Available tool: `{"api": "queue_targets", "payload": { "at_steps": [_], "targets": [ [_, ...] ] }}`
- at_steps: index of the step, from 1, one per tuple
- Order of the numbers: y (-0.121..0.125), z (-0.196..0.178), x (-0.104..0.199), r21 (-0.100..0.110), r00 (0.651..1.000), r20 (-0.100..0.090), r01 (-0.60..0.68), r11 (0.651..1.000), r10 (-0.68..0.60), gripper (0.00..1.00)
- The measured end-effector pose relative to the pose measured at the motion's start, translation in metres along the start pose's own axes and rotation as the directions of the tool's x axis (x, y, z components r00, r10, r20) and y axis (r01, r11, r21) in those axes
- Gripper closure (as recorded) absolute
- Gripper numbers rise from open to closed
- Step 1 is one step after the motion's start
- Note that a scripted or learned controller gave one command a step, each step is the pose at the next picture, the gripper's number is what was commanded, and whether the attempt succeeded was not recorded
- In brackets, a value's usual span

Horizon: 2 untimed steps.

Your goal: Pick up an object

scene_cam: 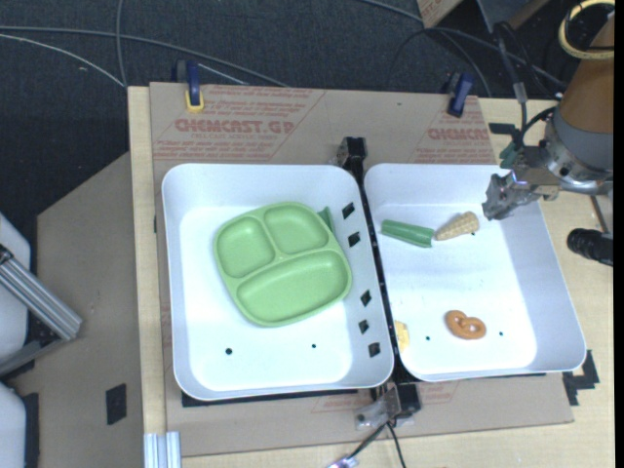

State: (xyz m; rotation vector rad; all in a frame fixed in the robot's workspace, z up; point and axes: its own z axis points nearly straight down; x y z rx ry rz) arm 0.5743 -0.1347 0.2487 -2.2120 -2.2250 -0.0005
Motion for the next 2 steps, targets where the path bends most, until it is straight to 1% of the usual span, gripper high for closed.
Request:
{"api": "queue_targets", "payload": {
  "at_steps": [1, 2],
  "targets": [
    [-0.003, 0.013, 0.053, 0.0, 1.0, 0.0, -0.001, 1.0, 0.001, 1.0],
    [-0.003, 0.009, 0.108, -0.001, 1.0, 0.0, 0.001, 1.0, -0.001, 1.0]
  ]
}}
